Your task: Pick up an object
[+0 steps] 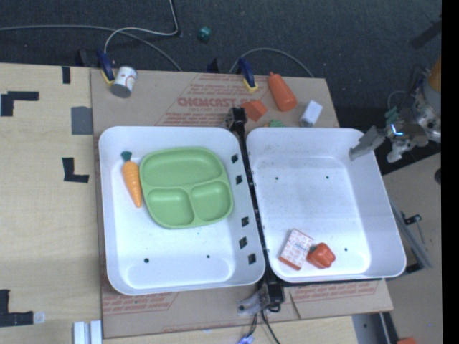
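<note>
Outside the bins at the upper left lies a small white can (124, 80) on the cardboard. The left bin (172, 274) holds a toy carrot (132, 181) along its left wall, long axis running top to bottom, green stem end toward the far rim and tip toward the near one. Just beside it sits a green divided plate (186, 187). Beyond the bins' far edge lie an orange bottle-shaped toy (282, 92) and a small orange block (255, 110). The right bin (315, 170) has a small red-and-white packet (295, 249) touching a red toy pepper (322, 256) near its front rim. The gripper (391, 136) hangs at this bin's upper right corner, holding nothing visible; whether it is parted cannot be told.
</note>
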Available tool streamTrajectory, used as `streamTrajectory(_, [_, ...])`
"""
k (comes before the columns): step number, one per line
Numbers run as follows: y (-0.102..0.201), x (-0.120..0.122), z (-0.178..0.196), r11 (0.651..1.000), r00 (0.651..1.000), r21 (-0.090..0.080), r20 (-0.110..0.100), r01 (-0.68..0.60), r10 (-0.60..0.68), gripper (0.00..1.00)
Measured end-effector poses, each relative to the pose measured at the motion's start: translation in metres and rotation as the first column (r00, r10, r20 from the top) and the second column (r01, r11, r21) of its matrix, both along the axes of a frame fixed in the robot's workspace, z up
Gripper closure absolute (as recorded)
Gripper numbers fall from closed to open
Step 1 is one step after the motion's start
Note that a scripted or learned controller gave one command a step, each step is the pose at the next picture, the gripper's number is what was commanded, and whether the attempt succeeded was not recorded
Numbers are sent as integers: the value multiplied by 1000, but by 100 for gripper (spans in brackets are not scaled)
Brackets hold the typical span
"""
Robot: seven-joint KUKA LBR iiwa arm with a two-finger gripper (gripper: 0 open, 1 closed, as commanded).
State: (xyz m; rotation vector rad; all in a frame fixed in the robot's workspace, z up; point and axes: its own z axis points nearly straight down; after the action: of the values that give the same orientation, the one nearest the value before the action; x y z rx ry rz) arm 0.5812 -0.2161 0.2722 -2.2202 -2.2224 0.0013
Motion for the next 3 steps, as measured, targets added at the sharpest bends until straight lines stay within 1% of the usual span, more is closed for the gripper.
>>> streamTrajectory(1, [58,-15,-76,1000,1000,2,-3,-1,1,0])
streamTrajectory(2, [74,-60,-134,1000,1000,2,-3,0,0,0])
streamTrajectory(3, [108,-97,-186,1000,1000,0,3,1,-1,0])
